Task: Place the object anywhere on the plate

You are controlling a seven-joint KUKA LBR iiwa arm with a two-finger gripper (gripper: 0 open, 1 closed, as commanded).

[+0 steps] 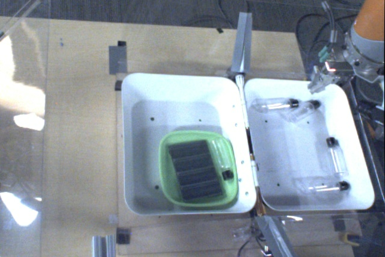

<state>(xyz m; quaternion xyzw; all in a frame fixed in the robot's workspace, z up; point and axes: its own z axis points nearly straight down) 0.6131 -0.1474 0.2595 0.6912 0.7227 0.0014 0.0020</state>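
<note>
My claw (319, 78) over right bin's (355, 147) far corner; can't tell its grip state, nothing seen held. One clear tube (224, 161) seemingly already lying on green plate (165, 156), left bin (135, 147). Other tubes (274, 105) remain in right bin.

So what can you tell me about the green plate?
The green plate is a light green, plastic-looking dish with rounded corners and a raised rim. It sits flat in the left white bin, toward the near right corner. A dark ribbed rectangular piece covers its middle, and a clear tube with a black cap lies along its right side.
</note>
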